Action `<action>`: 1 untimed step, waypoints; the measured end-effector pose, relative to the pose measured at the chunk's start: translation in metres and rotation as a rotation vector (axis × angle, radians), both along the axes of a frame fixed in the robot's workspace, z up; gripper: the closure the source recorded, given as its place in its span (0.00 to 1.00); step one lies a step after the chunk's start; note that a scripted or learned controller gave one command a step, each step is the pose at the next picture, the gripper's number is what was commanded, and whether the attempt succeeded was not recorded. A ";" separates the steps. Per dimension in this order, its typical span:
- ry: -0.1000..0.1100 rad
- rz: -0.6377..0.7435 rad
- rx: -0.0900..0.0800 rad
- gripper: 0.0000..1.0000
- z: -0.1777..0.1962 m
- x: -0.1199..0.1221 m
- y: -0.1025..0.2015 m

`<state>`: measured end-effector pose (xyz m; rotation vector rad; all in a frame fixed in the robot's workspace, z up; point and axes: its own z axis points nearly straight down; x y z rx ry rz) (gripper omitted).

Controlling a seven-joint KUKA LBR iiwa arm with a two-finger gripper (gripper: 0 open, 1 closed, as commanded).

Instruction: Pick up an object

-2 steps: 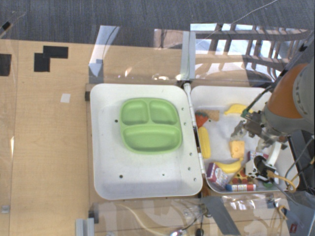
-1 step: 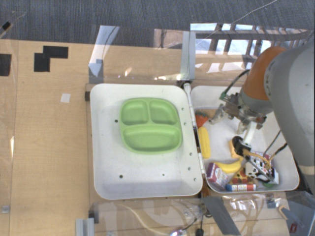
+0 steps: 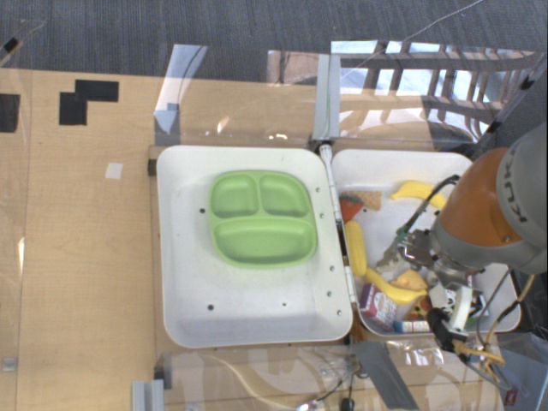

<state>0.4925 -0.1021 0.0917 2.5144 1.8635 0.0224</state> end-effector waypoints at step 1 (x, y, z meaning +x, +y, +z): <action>0.014 0.319 -0.002 0.00 0.093 0.121 0.030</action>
